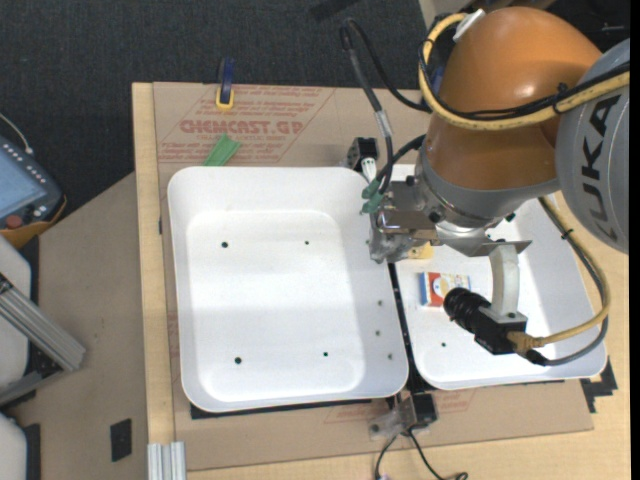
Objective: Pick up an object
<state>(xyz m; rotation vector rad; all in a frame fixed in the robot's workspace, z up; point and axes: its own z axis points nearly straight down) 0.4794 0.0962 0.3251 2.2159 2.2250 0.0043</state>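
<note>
End effector (pixel 400 236) poised low over right bin (pixel 560 358), near its inner edge beside left bin (pixel 190 268); grip state hidden beneath orange-banded wrist, cannot tell. Candidate object, small white card with red and blue print (pixel 434 288), lying flat on right bin floor just toward 5 o'clock of end effector, apart from it as far as visible. Judged progress: approach under way, nothing seen grasped, lift not yet done.
</note>
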